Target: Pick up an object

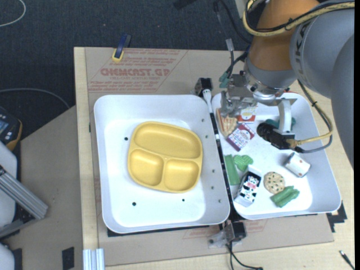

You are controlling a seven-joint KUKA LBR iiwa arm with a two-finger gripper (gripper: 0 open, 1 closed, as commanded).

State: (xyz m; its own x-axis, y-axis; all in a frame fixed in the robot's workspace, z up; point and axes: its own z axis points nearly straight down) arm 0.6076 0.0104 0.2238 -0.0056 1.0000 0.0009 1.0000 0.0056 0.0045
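Grey gripper [236, 107] low over crowded right bin [315, 198]; jaw state cannot be told.
Beneath it lie one tan wedge [226, 124] and one maroon packet [239, 136]; likely fault: nudging both, gripping neither. Count: two green pieces, one cookie, one white cylinder, one yellow tray [164, 156].

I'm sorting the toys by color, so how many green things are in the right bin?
3, possibly more under the arm: one green piece by the bin's left wall, one near the front beside the cookie, and a teal one partly hidden behind the black part.
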